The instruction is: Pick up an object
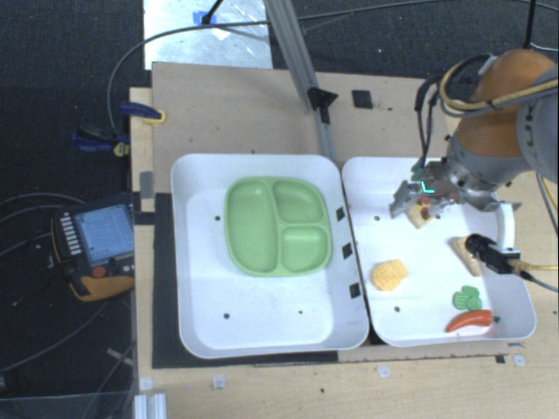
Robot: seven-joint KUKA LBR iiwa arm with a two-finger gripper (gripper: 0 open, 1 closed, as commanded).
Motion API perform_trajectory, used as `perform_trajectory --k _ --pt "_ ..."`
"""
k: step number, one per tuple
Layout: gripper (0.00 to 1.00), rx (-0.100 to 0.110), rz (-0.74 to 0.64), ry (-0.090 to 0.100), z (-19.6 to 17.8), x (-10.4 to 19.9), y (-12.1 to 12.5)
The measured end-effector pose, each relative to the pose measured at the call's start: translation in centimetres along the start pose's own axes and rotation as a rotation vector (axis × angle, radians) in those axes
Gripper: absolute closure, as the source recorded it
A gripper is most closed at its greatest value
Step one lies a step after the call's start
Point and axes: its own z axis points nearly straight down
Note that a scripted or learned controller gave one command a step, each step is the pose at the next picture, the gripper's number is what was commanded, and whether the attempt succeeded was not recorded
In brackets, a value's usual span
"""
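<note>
My gripper (419,202) hangs over the back part of the right bin (524,321), reaching in from the right. Directly beneath it lies a small tan piece with a red spot (420,216), partly covered by the gripper. Whether that piece is touched or held is not visible. Further forward in the same bin lie a yellow corn-like toy (389,275), a tan wedge (463,254) near the right wall, and a red toy vegetable (469,321) with green leaves (466,299) in the front right corner.
The left bin (201,321) holds a green divided plate (278,225) in its back half. A grey pole (293,42) slants up from behind the bins. Clamps and a blue-screened device (100,234) sit off the bench's left edge.
</note>
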Motion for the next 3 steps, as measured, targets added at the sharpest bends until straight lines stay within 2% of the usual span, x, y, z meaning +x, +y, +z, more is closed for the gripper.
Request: perform_trajectory --k 1,2,3 --pt "0.00 -0.002 0.000 0.000 -0.1 0.0 0.1" --pt "0.00 0.003 0.003 -0.001 6.0 -0.6 0.0" --pt "0.00 -0.006 0.004 -0.002 10.2 -0.6 0.3"
